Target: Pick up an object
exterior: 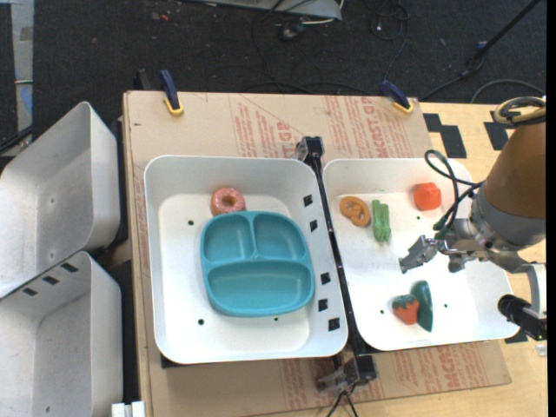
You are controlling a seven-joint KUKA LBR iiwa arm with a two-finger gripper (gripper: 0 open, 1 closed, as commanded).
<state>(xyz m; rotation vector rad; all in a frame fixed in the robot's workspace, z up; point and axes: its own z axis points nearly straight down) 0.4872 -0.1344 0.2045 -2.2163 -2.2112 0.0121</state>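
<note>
Over the right bin (486, 333) on the counter, the claw (419, 254), its state impossible to tell, hangs above a teal-and-red toy (415, 306) near the front edge, where a misjudged descent risks nudging it away, not grasping.

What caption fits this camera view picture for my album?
Grey robot arm's gripper hovers over the right white bin of small toys; a blue divided plate sits left.
</note>
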